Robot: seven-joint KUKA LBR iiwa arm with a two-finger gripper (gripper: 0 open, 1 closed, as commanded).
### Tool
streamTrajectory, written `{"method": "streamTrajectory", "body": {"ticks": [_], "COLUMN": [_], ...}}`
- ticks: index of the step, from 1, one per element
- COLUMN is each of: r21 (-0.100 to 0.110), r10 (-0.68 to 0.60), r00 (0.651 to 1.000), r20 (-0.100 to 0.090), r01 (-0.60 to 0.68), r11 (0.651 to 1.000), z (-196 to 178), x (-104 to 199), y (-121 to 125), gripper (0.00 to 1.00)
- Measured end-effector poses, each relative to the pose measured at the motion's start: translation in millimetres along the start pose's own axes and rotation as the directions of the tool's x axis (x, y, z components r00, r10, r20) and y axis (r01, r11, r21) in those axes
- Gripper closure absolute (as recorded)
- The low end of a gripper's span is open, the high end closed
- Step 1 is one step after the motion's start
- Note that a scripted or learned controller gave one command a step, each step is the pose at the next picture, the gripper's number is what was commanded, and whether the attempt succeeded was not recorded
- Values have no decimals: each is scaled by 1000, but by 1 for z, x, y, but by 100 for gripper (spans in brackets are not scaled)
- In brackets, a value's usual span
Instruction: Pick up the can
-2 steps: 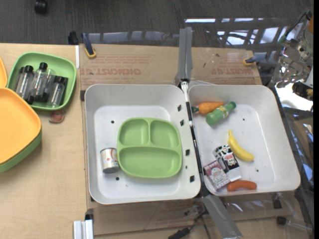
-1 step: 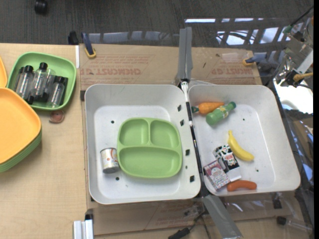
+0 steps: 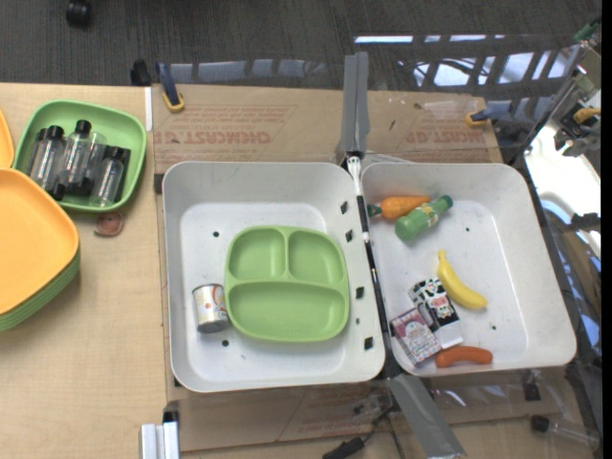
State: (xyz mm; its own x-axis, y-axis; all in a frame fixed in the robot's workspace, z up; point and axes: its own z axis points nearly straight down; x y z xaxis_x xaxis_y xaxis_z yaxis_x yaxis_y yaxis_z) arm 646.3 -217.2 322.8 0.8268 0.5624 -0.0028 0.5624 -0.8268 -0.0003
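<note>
The can [image 3: 208,307] lay in the left bin [image 3: 174,220], in its near left part, just at the left edge of a green plate [image 3: 287,283]. Whether can and plate touched could not be told. The plate had three compartments, all bare, and sat about mid-bin. The can was silver with a pale label, and nothing rested on it.

The right bin [image 3: 521,208] stood touching the left one along a shared edge. At its far left a carrot [image 3: 402,205] lay just beside a green bottle [image 3: 423,218], the bottle on the nearer side. A banana [image 3: 461,281] lay near the middle. Nearer and to the left of it a black-and-white carton [image 3: 435,304] sat against a pink packet [image 3: 413,336], and a red, sausage-shaped thing [image 3: 465,357] lay by the near wall.

Both bins stood on cardboard [image 3: 258,127]. Well left of them, on the wooden bench [image 3: 96,352], a green tray [image 3: 131,142] held several small dark-capped bottles [image 3: 75,161], and a stack of orange plates [image 3: 33,256] sat just nearer than it.

The gripper's state could not be told.
</note>
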Motion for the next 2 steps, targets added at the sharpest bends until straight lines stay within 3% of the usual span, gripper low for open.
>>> {"method": "streamTrajectory", "body": {"ticks": [1,2], "r21": [1,1], "r10": [10,-10], "r00": [1000,1000], "r20": [0,1], "r01": [-10,10], "r11": [1000,1000], "z": [-17,-23], "x": [-13,-3], "y": [-3,3], "gripper": [100,100]}}
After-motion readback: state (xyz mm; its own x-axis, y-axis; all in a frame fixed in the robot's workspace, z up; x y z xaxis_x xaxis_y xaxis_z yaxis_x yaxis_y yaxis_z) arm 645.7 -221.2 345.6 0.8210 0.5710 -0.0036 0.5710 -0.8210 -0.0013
